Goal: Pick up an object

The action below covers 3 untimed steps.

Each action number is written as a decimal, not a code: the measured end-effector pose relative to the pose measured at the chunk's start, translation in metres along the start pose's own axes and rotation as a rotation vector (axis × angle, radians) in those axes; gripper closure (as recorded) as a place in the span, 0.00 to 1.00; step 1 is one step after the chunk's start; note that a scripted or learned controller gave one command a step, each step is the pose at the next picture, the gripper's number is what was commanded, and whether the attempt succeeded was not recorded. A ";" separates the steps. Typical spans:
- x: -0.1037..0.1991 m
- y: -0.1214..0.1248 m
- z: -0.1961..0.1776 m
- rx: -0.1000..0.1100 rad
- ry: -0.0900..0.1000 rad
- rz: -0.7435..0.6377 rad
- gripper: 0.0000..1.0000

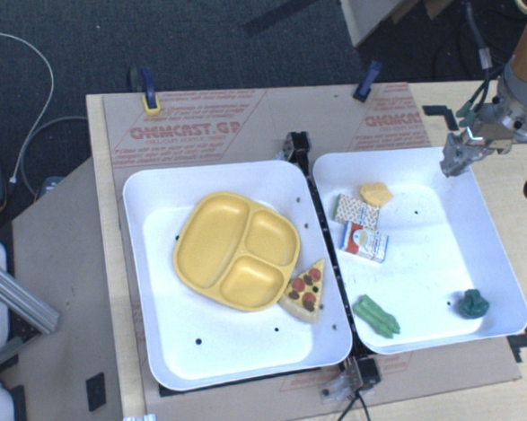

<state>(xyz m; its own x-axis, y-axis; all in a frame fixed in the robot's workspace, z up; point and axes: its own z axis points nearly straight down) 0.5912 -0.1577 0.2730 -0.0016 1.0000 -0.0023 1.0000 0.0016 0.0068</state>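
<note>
Two white bins sit on the worktop. Nearest, in the right bin (495,234), lie a green pod (376,316) at seven o'clock and a dark green lump (473,304) at five, loose for picking. Farther, a packet (363,239) and yellow piece (376,194) crowd ten o'clock. At one o'clock, the claw (454,161) hovers over the rim, gripping nothing; I cannot tell its opening.

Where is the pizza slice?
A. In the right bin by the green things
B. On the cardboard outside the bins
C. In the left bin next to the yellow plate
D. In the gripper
C: the pizza slice lies in the left bin, touching the lower right edge of the yellow plate.
</note>
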 end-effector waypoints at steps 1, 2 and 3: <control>0.052 -0.004 0.018 0.009 0.004 -0.004 1.00; 0.096 -0.011 0.029 0.009 0.004 -0.002 1.00; 0.151 -0.009 0.024 0.006 0.004 -0.005 1.00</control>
<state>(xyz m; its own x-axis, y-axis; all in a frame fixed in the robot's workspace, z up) 0.5819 -0.0072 0.2486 -0.0064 1.0000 0.0019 1.0000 0.0064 0.0010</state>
